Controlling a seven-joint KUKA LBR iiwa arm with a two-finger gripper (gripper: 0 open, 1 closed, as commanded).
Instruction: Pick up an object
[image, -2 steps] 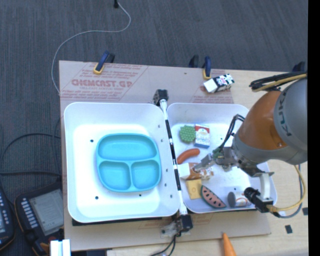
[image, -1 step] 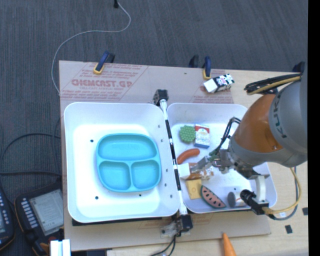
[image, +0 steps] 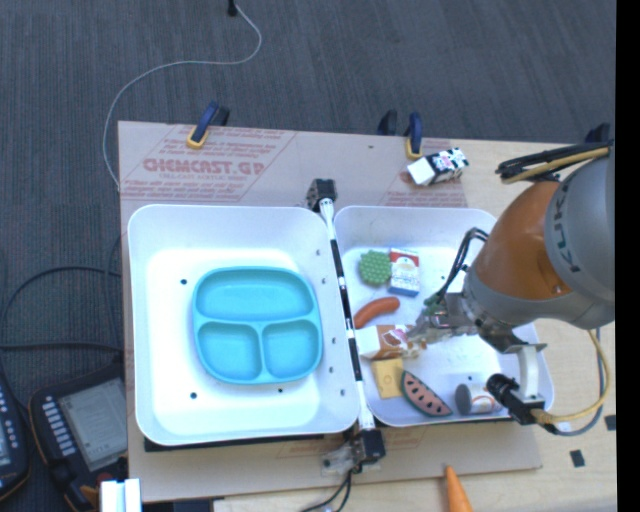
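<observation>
1. Bench (image: 180, 165): I see a brown board with reversed red print, reads roughly "CHEMCAST GP"; blue clamps on its far edge.
2. Arm (image: 560, 250): comes in from the right, grey with an orange band, bent down over the right bin (image: 480, 225).
3. Left bin (image: 160, 250): holds a light blue three-section tray (image: 258, 325), lying flat in the middle.
4. Gripper (image: 425, 325): low over the right bin's centre, pointing left toward the small items. I can't tell whether it's open, closed or gripping anything; too small and cluttered.
5. Objects in the right bin, none visibly lifted: red-and-white box with blue edge (image: 404, 271) at the far side, print unreadable; watermelon slice (image: 425, 394) near the front edge; sausage (image: 376, 311) left of the gripper; green round piece (image: 375, 266) beside the box; yellow cheese wedge (image: 388, 378) by the divider.
</observation>
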